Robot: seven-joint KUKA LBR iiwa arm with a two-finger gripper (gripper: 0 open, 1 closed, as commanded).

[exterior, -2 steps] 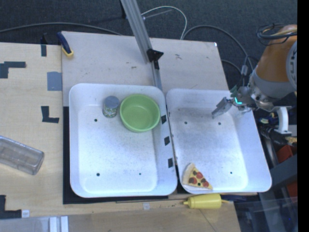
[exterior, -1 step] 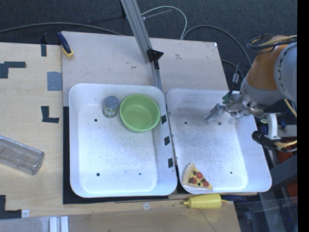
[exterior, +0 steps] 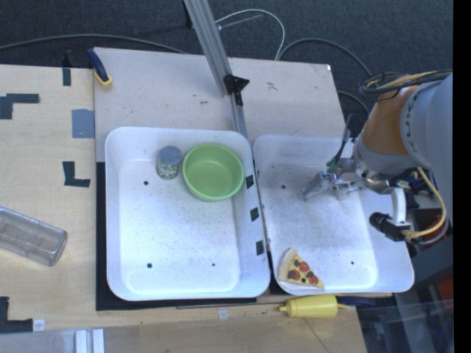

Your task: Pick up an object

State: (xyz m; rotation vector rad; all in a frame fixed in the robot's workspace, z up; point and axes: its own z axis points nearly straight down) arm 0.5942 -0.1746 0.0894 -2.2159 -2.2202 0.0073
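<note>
My gripper (exterior: 318,188) hangs low over the middle of the right bin (exterior: 383,271), pointing left, with the grey arm and its orange band behind it at the right. No object lies right under it. A toy pizza slice (exterior: 300,269) rests in that bin's front left corner, well in front of the gripper. In the left bin (exterior: 125,271), a green bowl (exterior: 213,171) sits at the back right with a small grey can (exterior: 169,162) upright beside it on the left.
A yellow squeeze bottle (exterior: 313,307) lies on the bench just outside the right bin's front edge. A clear plastic container (exterior: 29,235) lies on the wooden bench far left. A slanted metal pole (exterior: 213,46) comes down to the ridge between the bins.
</note>
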